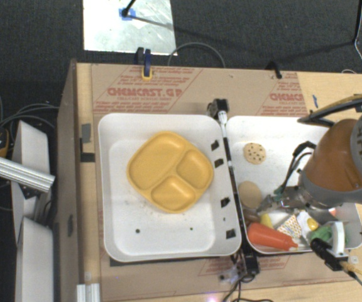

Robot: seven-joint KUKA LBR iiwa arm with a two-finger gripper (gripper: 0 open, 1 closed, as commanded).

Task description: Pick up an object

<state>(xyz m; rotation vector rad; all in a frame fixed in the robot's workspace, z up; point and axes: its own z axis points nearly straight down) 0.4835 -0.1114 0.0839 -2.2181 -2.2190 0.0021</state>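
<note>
The arm reaches in from the right, low over the right bin. Its gripper sits among a cluster of small objects at the bin's near side. An orange carrot-like piece lies along the front wall, just below the gripper. A yellow piece and a white packet lie beside it, and a green item sits to the right. A tan rounded object rests left of the gripper. A round cookie lies further back in the bin.
The left bin holds a yellow divided plate at its middle. A dark clip strip runs along the wall between the two bins. Cardboard surrounds the bins, and cables trail at the front right.
</note>
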